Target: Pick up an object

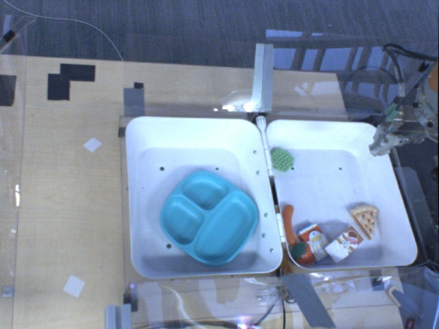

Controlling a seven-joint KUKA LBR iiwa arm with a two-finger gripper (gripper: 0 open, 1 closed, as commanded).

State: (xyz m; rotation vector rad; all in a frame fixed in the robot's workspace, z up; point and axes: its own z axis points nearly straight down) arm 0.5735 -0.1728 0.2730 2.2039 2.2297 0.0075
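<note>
Lying in the right bin (384, 184), two small packets (329, 242) bear unreadable print.

At the right edge we see our gripper (381, 144): pale grey metal, angular and blurred, with thin dark cables looping above it and an orange patch higher up.
</note>
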